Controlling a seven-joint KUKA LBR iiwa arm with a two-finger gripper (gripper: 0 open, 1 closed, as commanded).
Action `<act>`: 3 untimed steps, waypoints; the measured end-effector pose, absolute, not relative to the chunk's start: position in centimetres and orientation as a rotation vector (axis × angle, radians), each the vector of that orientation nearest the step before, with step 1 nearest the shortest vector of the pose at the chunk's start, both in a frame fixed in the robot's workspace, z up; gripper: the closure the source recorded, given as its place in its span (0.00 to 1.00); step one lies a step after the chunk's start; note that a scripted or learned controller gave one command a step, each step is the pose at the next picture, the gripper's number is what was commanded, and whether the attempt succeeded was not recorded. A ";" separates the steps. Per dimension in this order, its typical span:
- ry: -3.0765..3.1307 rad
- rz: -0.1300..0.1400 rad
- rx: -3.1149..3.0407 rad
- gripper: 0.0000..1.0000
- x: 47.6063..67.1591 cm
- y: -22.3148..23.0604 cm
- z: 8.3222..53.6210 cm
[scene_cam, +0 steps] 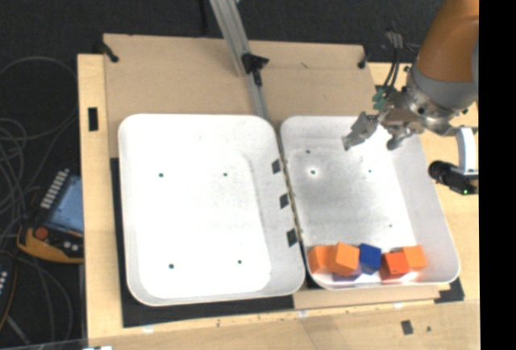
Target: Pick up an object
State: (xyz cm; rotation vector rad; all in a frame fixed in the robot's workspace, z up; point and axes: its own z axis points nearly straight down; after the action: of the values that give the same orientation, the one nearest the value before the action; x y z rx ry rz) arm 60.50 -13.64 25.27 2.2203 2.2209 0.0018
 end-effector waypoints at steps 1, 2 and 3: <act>2.224 -0.009 2.231 0.00 50.5 -14.2 11.5; 2.219 0.001 2.216 0.00 48.8 -8.8 9.9; 2.215 0.003 2.218 0.00 48.5 -11.3 9.8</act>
State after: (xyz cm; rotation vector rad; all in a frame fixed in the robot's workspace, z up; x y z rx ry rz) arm 48.50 -11.29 9.78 2.2183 2.2155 0.0033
